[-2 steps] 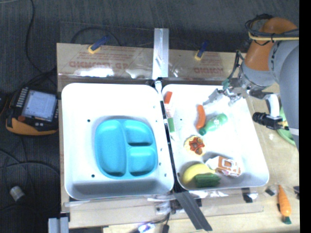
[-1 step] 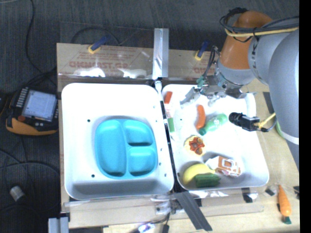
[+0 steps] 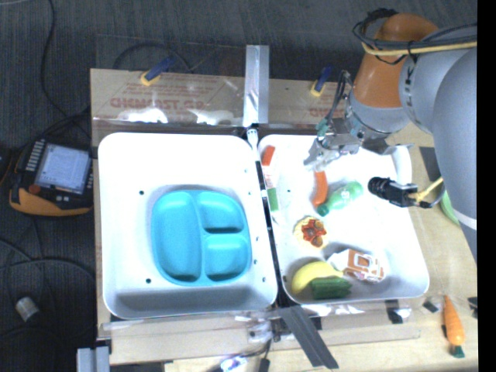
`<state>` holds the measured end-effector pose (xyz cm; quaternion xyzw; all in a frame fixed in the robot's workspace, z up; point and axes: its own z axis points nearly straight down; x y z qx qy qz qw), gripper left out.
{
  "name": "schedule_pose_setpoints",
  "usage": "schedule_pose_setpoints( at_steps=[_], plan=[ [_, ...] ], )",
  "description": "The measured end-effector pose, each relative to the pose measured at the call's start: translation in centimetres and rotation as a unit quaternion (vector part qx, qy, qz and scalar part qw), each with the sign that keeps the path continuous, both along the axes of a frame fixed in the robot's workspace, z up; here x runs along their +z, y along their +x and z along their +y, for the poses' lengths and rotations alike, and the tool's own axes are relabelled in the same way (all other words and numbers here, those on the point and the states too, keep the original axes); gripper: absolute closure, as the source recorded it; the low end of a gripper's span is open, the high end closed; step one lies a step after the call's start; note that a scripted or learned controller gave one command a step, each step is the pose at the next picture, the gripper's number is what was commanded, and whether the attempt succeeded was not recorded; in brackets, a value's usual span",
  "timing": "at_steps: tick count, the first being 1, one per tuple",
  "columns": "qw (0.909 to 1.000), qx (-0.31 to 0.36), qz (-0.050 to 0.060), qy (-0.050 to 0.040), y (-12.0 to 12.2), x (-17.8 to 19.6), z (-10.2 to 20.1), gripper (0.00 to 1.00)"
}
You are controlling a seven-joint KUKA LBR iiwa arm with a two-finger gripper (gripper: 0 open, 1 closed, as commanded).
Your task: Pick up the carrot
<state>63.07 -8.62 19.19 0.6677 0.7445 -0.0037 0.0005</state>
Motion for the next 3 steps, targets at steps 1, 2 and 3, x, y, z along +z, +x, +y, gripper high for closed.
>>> schedule_pose_setpoints(
  at_steps=[1, 2, 3],
  plan=[
    [0.983, -0.184, 0.0, 0.0011, -2.5, 0.0, 1.4, 1.0],
    [0.983, -0.184, -0.001, 0.0006, -2.5, 0.0, 1.4, 0.0],
    [0.9796, -0.201, 0.0, 0.0015, -10.9, -1.0, 2.1, 0.0]
  ],
)
